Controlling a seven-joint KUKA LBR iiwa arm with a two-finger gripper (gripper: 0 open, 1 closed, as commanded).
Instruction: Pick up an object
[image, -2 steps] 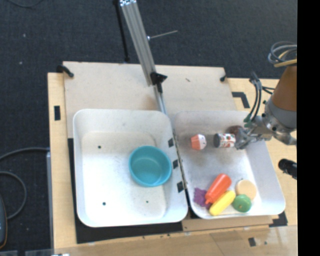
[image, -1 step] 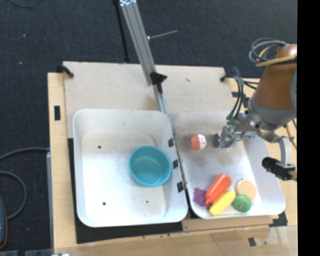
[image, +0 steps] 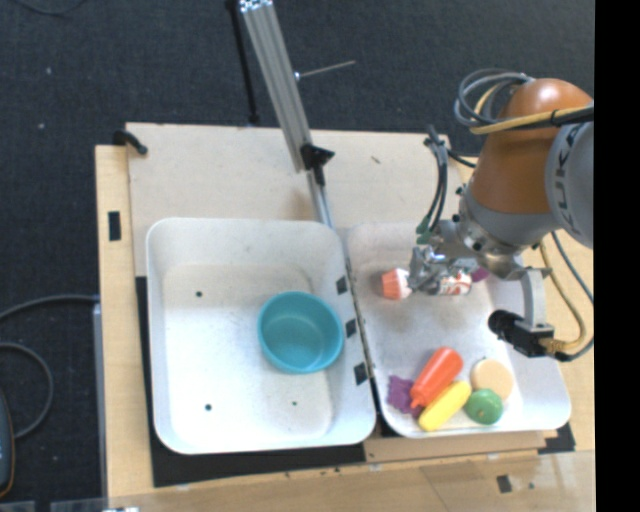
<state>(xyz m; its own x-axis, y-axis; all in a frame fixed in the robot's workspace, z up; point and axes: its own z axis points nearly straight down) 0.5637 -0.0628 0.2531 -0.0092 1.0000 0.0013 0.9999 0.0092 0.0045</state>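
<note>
From my seat the bench (image: 220, 170) carries two white bins side by side: the left bin (image: 180, 260) has a blue bowl (image: 300, 332) in it, and the right bin (image: 530, 400) has the toys. The arm (image: 525, 150) comes in from the right and its wrist hangs over the upper part of the right bin. At the bin's near edge I see a cluster well apart from the hand: an orange carrot (image: 437, 370), a yellow piece (image: 445, 405), a green ball (image: 484, 406), a tan round (image: 492, 377) and a purple scrap (image: 400, 392).

The hand (image: 432, 272) sits right at a small orange-and-white object (image: 396, 284), which is what I judge to be the target. That object lies just to the hand's left in the picture, its long axis running roughly left to right, with its right end disappearing under the hand. Whether the hand is closed around it or merely beside it I cannot tell; the metal hides the contact.
</note>
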